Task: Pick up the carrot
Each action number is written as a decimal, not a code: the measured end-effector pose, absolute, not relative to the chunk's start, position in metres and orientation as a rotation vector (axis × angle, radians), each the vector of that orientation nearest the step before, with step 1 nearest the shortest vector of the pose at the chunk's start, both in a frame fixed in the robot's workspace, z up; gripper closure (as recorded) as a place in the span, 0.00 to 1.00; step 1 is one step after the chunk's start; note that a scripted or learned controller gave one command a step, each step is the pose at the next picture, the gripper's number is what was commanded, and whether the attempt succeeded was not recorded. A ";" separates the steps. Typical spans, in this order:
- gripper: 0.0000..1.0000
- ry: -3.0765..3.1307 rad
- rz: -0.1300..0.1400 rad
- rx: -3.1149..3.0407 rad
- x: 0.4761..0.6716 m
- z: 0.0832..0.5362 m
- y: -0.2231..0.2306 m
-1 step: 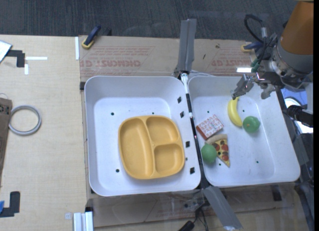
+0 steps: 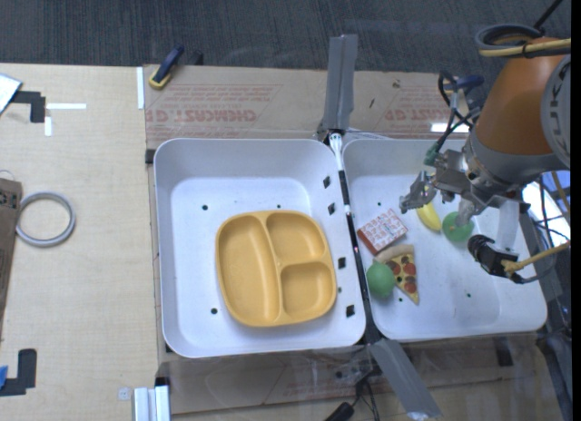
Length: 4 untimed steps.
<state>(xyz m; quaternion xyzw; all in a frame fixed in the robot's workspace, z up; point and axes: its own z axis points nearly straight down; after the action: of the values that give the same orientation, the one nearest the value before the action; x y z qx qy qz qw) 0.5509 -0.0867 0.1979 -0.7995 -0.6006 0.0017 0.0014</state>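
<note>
My gripper [image 2: 442,205] hangs over the upper middle of the right bin [image 2: 472,319], fingers spread, with nothing between them. Just below it lie a small yellow fruit [image 2: 428,219] and a pale green piece [image 2: 457,228], both partly covered by the fingers. Left of them are a red-and-white box [image 2: 381,230], a pizza slice [image 2: 405,273] with an orange crust edge, and a green ball [image 2: 380,280]. I cannot tell which item is the carrot. The arm's orange band [image 2: 517,106] and wrist hide the bin's upper right part.
The left bin [image 2: 182,183] holds a yellow divided plate [image 2: 274,267]. A grey divider [image 2: 341,83] stands between the bins at the back. A tape roll [image 2: 42,218] lies on the bench at left. A black cable end [image 2: 488,254] hangs over the right bin's right side.
</note>
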 end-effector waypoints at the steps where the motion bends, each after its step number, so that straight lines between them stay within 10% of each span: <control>1: 0.00 -1.607 0.006 -2.696 0.485 0.212 -0.071; 4: 0.00 -1.182 0.007 -2.908 0.478 0.190 -0.025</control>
<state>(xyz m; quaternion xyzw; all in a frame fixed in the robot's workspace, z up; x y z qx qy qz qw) 0.4776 -0.0247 0.1902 -0.9264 -0.3766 0.0022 0.0010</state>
